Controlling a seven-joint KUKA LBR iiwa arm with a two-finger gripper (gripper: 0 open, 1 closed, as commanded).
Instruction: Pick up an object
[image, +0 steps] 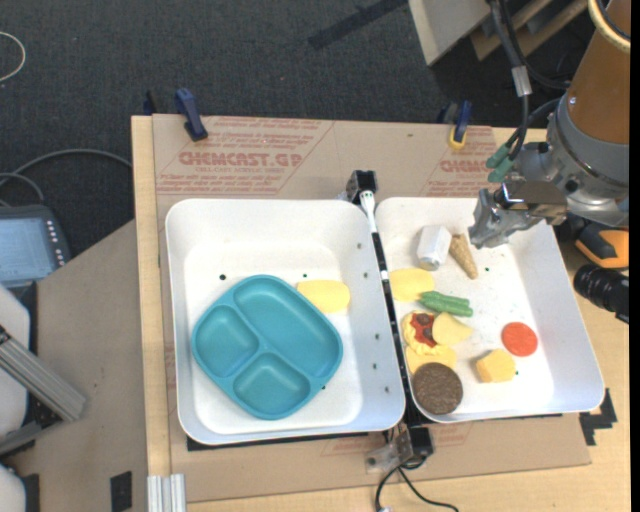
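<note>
I see my grey two-finger gripper (488, 232) over the right shallow white bin's (560, 300) back edge; I cannot tell how its jaws stand. The nearest pick, a tan pointed cone-shaped piece (463, 256), lies just front-left of it, long axis running back to front. The brown cardboard sheet (240, 160) reads "CHEMCAST".

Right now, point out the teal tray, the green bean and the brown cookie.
teal tray (266, 345), camera view, on the divider where its three compartments meet.
green bean (445, 302), camera view, on the middle of the pod.
brown cookie (437, 387), camera view, centre of its round top.
</note>
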